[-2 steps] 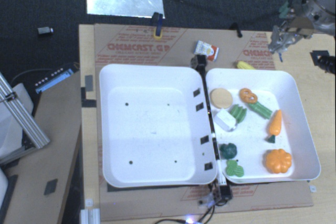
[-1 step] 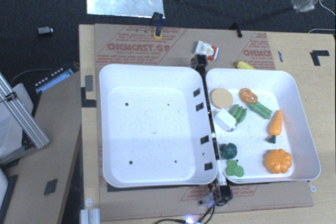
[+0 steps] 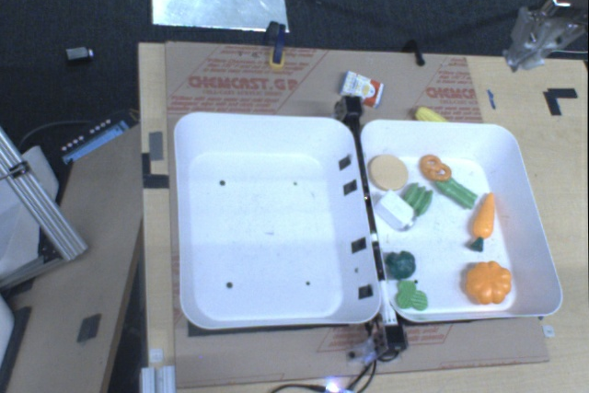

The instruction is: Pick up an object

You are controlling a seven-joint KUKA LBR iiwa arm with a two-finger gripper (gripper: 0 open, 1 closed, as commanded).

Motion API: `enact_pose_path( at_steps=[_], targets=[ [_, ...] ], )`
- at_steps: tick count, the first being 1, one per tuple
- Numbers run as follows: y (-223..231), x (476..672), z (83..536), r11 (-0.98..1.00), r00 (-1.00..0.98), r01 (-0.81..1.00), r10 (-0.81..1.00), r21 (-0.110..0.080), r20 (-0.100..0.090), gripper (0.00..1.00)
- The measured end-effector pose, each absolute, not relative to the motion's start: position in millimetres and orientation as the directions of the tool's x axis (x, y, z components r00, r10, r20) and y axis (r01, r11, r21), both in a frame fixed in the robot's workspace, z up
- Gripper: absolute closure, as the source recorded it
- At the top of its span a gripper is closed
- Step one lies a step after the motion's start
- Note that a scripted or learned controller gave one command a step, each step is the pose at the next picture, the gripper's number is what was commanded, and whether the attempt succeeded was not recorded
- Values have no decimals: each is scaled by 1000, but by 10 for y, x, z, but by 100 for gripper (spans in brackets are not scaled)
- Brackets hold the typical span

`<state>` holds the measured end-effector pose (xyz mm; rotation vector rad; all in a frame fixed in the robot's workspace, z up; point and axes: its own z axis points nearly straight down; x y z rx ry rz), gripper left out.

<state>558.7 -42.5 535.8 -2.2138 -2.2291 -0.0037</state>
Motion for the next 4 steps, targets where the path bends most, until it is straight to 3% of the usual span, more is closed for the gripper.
enact_pose_path(
  at_steps=[1, 2, 3, 4],
  targets=[
    [-134, 5152, 5238, 6, -6, 1000, 1000, 0, 1, 100],
    [159, 5034, 5117, 7, -7, 1000, 1000, 1, 1, 100],
    [83, 4862, 5370, 5, -5, 1000, 1000, 6, 0, 100],
    [322, 4867, 5261, 6, -6, 1000, 1000, 3, 1, 100]
  ],
)
